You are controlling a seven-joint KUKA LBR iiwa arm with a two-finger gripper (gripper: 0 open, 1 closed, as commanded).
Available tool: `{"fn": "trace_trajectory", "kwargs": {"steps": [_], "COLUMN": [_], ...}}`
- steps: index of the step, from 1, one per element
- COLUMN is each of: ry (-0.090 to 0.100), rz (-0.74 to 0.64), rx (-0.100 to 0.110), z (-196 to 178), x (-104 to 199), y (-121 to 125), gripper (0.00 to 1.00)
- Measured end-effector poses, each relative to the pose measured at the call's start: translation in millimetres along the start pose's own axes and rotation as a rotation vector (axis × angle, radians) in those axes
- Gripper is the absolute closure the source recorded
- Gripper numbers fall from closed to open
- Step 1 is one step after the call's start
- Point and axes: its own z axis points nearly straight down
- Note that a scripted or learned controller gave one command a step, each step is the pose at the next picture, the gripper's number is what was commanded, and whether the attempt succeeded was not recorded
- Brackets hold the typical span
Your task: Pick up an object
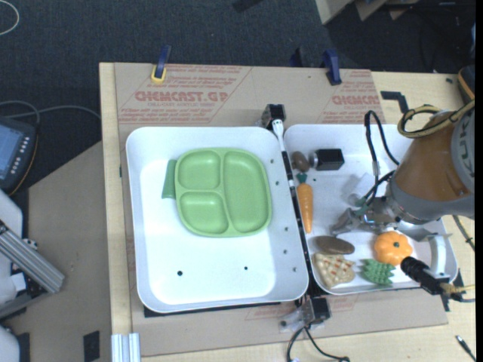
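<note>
**In the right bin: gripper low among the toy foods**

In the right shallow white bin (343,136), the grey two-finger gripper (348,212) sat low over the middle of the floor. The grey arm with its orange band (430,173) reached in from the right. Whether the jaws were open or closed could not be told; that part was too small and cluttered.

Candidate objects, all in the right bin:
- An orange plastic carrot (304,207) lay lengthwise along the left wall, near the gripper but apart from it.
- A small brown rounded piece (300,161) sat just beyond the carrot's green top, with a small black box (329,157) beside it.
- A brown oval piece (333,244) lay at the near end.
- A tan waffle-patterned piece (334,268) lay just in front of the oval piece.
- A green leafy piece (377,271) sat just right of the waffle piece.
- A round orange fruit with a green stem (392,247) was close under the wrist.

In the left white bin (211,266), a pale green three-compartment plate (224,191) lay flat. A darker green flat thing (167,179) stuck out at its left edge.
</note>
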Motion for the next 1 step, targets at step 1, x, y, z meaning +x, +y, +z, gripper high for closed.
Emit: {"fn": "trace_trajectory", "kwargs": {"steps": [1], "ry": [-0.003], "rz": [0.001], "rx": [-0.005], "z": [-12.8], "x": [-0.8], "y": [0.6], "gripper": [1.00]}}
